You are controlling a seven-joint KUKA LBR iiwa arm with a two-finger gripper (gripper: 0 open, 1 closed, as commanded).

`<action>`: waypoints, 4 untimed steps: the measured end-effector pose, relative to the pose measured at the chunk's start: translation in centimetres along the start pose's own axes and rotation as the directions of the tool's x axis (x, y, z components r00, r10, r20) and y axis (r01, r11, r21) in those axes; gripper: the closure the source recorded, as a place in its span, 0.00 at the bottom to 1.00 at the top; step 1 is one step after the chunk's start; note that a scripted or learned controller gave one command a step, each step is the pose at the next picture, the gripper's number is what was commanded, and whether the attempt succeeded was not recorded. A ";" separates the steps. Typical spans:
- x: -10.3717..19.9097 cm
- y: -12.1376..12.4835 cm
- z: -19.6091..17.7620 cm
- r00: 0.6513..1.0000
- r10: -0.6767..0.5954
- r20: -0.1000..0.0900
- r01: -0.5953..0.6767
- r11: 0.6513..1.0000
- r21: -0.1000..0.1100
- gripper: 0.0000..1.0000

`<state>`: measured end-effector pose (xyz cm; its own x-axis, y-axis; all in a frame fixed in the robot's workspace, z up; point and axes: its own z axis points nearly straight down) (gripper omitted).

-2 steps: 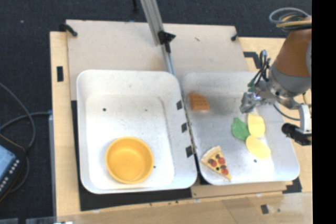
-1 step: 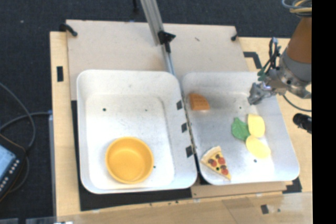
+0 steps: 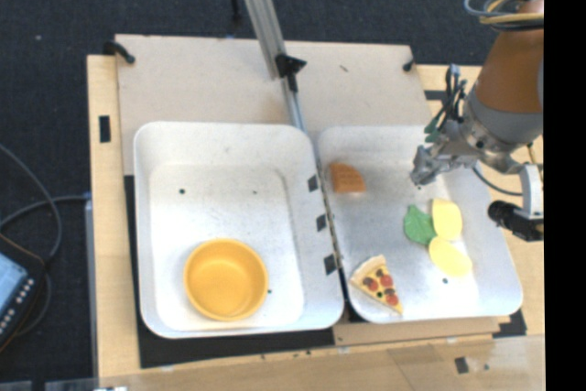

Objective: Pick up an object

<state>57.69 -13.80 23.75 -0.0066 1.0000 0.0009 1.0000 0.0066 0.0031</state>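
Candidate objects lay in the right-hand shallow white bin [image 3: 494, 288]: a pale yellow rounded piece [image 3: 447, 218] touching a small green leaf-shaped piece [image 3: 419, 225] on its left, a second pale yellow rounded piece [image 3: 450, 258] just below them, a toy pizza slice with red spots [image 3: 377, 281] at the bin's near-left corner, and a brown bun-like piece [image 3: 347, 179] close to the dividing wall. The nearest target, the upper yellow piece, appeared flat, smooth and low, probably hard to pinch from above unless the fingers straddled its narrower width. The two-finger gripper [image 3: 424, 168] of the grey arm with the orange band [image 3: 506, 87] hung above bare bin floor, just up and left of the green and yellow cluster, with nothing visibly held; how far it stood open could not be told. A good approach would shift the tool toward the yellow piece, centre it there, then descend straight so as not to nudge the touching green piece. The left-hand shallow white bin [image 3: 165, 160] held a round yellow plastic bowl [image 3: 225, 279], upright, well apart from the arm.
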 end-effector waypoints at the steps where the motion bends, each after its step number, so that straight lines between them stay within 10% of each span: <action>1: 4.3 -0.7 0.5 1.000 0.001 0.001 -0.001 1.000 0.002 1.00; 4: 20.9 -4.0 1.0 1.000 -0.003 -0.003 0.003 1.000 0.003 1.00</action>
